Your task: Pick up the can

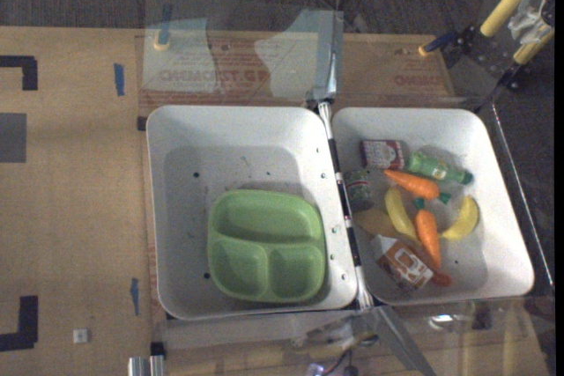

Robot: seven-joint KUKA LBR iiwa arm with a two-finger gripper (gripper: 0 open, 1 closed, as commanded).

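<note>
Nothing of the pick was judged done: the can (358,188) was recorded lying at the left wall of the right bin (506,189), beside a carrot (411,183), ungrasped, and the gripper's state could not be told.

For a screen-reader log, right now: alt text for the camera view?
A small can stands at the left wall of the right bin, beside carrots, bananas, a green bottle and cartons. The left bin holds a green divided tray.
</note>
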